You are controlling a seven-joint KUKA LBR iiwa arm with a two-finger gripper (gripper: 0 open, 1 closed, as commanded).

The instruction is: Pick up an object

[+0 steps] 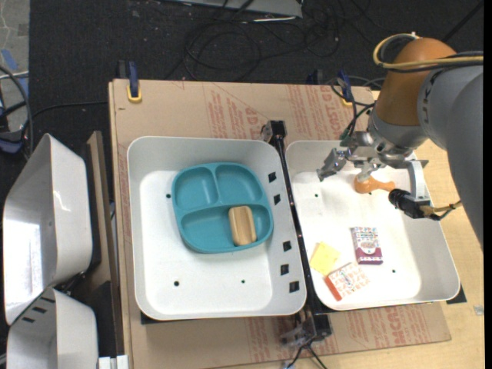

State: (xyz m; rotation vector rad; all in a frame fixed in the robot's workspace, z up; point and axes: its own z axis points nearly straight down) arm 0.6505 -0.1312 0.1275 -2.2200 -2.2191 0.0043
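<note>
My gripper (363, 184) hangs low over the back of the right bin (430, 244), its two fingers spread wide, so it is open. A small orange object (370, 183) lies on the bin floor between the spread fingers, partly hidden by the wrist; I cannot tell if they touch it. Nearer the front of this bin lie a maroon card pack (367, 244), a yellow square piece (324, 256) and a red-and-white packet (347, 280).
The left bin (154, 283) holds a teal divided plate (201, 206) with a tan bread-like block (242, 225) in its front compartment. A black divider (288, 221) runs between the bins. White containers (46, 206) stand off the bench at the left.
</note>
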